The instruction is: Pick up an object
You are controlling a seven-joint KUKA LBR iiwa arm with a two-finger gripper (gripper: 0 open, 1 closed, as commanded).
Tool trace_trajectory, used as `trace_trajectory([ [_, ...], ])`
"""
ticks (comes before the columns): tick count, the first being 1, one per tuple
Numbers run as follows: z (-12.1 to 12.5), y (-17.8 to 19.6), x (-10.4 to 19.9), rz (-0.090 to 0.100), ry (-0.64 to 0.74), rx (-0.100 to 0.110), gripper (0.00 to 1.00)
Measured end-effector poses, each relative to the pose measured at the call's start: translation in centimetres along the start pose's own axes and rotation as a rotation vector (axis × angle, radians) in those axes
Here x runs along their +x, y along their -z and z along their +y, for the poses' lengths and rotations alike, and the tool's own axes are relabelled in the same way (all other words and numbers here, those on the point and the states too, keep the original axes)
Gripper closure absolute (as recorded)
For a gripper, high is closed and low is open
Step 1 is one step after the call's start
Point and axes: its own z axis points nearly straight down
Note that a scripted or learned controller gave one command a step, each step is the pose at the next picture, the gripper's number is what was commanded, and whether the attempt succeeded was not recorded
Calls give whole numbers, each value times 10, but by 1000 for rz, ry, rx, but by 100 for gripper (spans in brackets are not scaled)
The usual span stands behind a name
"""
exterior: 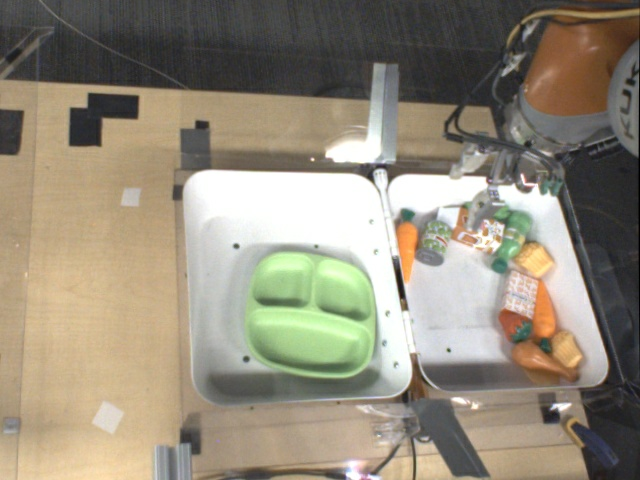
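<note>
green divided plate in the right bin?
No, the green divided plate lies in the left bin; the right bin holds the toy food.

Grey arm (560,118) with a rounded orange band, black cables looping beside it.
</note>
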Motion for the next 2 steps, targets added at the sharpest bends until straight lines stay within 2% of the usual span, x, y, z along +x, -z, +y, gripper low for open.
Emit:
trace_trajectory([
  [1, -16, -119, 49, -5, -89, 1, 0],
  [2, 0, -118, 104, -3, -55, 1, 0],
])
